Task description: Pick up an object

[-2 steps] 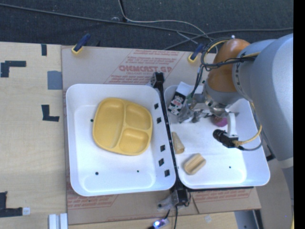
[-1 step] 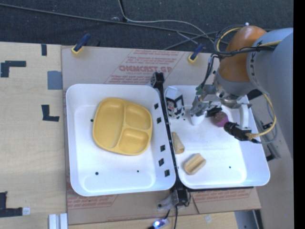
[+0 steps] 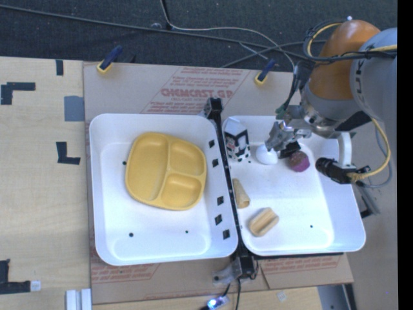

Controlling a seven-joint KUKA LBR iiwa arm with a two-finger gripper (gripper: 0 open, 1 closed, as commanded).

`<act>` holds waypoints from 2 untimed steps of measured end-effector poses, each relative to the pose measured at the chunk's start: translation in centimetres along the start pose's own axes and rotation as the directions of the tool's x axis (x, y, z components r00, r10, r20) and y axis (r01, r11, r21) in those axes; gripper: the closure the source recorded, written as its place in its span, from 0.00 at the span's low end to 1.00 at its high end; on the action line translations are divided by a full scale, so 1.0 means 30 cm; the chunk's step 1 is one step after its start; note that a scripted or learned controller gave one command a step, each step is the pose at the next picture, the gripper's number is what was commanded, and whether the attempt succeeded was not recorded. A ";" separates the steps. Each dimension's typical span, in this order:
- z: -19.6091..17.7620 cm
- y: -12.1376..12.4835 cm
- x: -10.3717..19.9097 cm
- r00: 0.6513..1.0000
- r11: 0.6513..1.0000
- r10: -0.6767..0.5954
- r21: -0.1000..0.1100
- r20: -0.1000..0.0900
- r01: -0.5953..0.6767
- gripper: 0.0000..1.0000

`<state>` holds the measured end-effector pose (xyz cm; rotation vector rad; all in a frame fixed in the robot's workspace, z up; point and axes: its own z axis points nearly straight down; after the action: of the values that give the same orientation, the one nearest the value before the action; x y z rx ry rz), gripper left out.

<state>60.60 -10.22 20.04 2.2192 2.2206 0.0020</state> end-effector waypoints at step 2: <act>-0.174 -0.018 0.206 1.000 1.000 -0.005 0.004 -0.002 0.005 1.00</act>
<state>60.04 -4.04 25.25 2.2166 2.2290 -0.0011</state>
